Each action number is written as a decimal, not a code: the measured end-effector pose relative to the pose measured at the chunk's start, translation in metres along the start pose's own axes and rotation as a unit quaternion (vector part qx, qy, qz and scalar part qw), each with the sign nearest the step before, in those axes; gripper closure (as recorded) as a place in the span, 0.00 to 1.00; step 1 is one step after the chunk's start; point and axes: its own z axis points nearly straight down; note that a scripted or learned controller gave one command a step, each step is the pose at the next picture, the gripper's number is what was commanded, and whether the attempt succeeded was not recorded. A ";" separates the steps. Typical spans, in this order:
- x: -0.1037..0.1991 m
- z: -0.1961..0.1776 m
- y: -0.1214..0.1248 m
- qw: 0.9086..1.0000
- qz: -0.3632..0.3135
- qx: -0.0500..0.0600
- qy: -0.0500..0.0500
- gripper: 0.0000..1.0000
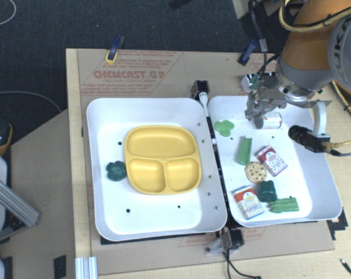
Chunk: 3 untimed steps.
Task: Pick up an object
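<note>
Two white bins (100, 156); one yellow tray (162, 158); two cartons (271, 160); one cookie (255, 171) below gripper (258, 118), apart; grip state unclear.

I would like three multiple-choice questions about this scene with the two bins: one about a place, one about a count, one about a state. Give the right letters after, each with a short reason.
1. Where does the dark green broccoli-shaped toy lie?
A. in the left white bin, beside the yellow divided plastic plate
B. on the plate
C. in the right white bin

2. How many compartments does the yellow plate have?
A. two
B. three
C. five

3. How does the gripper stand?
A. over the left bin
B. over the far end of the right bin, next to a small white cylinder with a red end
C. outside both bins

Answers:
1 A: it lies on the bin floor left of the plate.
2 B: one long compartment and two small ones.
3 B: it hangs at the right bin's far end, at the cylinder.
</note>
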 end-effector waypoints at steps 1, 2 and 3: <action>0.007 0.007 0.005 1.000 0.000 0.001 0.000 1.00; -0.011 0.009 0.002 1.000 0.002 0.002 0.000 1.00; 0.000 0.003 -0.007 1.000 0.000 0.003 0.001 1.00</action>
